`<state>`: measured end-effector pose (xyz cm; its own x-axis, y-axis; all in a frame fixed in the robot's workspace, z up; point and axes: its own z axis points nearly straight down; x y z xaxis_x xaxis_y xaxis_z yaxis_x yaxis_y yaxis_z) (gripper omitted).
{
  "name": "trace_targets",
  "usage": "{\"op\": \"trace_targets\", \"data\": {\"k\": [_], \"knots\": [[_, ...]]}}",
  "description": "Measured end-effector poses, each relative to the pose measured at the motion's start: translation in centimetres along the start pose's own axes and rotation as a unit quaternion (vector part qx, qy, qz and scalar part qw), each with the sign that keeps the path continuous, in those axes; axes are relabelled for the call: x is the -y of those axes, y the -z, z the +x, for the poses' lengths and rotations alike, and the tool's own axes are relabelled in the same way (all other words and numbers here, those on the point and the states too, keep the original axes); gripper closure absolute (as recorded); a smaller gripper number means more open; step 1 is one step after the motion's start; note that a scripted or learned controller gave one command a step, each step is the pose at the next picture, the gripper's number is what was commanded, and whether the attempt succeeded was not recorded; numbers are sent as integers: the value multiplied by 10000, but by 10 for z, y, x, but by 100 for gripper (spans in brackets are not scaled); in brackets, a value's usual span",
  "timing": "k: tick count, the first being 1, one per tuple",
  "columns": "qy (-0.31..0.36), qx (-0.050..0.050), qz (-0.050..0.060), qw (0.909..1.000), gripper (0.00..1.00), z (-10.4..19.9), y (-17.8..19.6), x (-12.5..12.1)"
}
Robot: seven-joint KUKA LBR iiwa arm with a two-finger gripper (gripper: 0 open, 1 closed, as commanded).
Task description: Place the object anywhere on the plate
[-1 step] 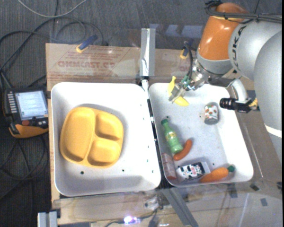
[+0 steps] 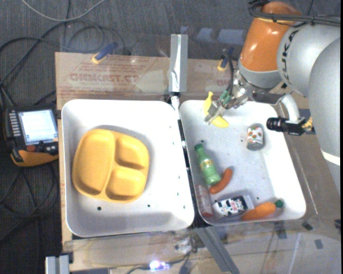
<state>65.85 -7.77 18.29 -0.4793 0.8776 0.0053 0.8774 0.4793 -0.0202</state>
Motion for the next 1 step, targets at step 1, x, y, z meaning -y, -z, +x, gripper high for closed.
{"op": "trace_targets", "data": {"k": [1], "knots": [[-186, 8, -70, 9998, 100, 4, -3, -12]]}}
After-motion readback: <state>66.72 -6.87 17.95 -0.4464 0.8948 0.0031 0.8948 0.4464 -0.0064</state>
